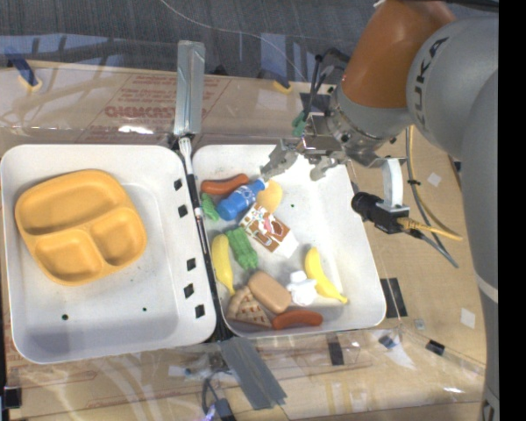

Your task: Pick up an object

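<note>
Brown cardboard under clear plastic covers the bench (114, 103), seen from above at a slant, with two shallow white bins side by side. At nine o'clock, the left bin (88, 323) carries a yellow divided tray (79, 224). Toward three o'clock, the right bin (355, 244) holds a crowd of toy food: a blue bottle (240, 202), a red sausage (225, 185), a small printed carton (268, 230), a green piece (242, 247), two bananas (221, 262) and (323, 275), a tan bread piece (269, 291) and a second sausage (296, 320).

From one o'clock the grey arm (460, 77) reaches in, its gripper (296, 163) poised above the bin's far edge, fingers spread apart with nothing between them (no object lifted yet).

Nearest beneath it lie the bottle and a small yellow piece (271, 194). Because the toys touch and overlap, a descent could land a finger on top of one, nudge neighbours aside, or close on a rounded bottle that squirts free.
</note>
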Robot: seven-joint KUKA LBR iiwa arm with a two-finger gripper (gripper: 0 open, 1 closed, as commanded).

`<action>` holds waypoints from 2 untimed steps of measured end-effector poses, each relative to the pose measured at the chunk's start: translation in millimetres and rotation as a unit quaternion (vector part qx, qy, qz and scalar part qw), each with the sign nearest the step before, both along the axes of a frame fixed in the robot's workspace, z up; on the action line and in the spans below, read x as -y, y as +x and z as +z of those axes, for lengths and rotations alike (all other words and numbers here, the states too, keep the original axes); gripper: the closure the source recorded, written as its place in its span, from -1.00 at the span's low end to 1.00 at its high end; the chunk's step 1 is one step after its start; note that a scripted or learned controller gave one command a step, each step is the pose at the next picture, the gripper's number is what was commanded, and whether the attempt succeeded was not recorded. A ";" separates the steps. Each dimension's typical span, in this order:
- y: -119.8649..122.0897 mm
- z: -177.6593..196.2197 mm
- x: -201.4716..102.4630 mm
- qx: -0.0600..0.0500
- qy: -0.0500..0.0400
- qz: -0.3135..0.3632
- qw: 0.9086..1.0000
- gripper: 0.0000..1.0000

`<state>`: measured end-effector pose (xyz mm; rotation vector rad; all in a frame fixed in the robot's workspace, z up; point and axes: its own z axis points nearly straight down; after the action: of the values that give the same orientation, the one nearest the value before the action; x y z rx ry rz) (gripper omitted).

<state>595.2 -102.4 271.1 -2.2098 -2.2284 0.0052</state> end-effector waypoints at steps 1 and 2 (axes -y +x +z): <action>22.1 -139.7 24.5 -0.006 0.000 -0.073 0.997 -1.00; 45.7 -179.7 6.8 0.001 0.000 -0.165 0.986 -1.00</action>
<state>640.9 -109.2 91.3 -2.5480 -1.8351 0.0017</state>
